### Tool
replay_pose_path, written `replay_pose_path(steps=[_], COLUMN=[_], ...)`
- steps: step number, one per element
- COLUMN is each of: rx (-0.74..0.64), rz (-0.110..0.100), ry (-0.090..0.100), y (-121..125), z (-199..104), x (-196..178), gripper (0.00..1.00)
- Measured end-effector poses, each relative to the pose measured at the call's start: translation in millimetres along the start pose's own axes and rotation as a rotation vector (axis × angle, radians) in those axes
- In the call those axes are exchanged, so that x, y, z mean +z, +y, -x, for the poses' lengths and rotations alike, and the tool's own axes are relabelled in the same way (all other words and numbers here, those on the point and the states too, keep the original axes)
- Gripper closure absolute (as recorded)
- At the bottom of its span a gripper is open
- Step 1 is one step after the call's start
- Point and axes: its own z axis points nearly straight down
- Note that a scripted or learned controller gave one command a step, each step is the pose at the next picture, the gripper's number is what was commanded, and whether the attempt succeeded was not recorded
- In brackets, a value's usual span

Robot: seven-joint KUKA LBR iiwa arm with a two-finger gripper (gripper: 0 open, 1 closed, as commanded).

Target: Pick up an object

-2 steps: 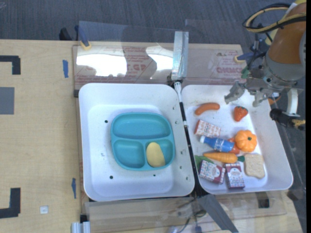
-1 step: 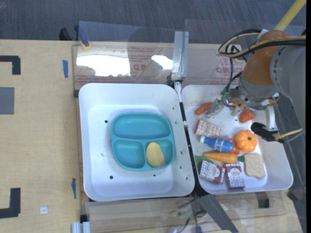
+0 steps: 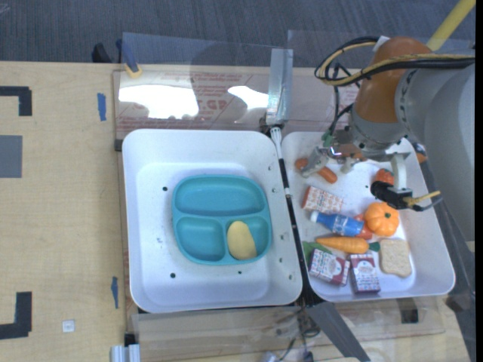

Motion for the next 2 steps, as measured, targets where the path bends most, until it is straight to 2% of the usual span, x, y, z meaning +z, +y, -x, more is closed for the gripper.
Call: replay_pose_path(steps=[1,2], rx=[-0.002,0.185], rz=[-0.002,0.012], ry=[-0.001,0.003], y=[0.1,11.8], z=[-0.2,-81.8], x=[-11.0,-103.8], gripper=[1.00,1.00])
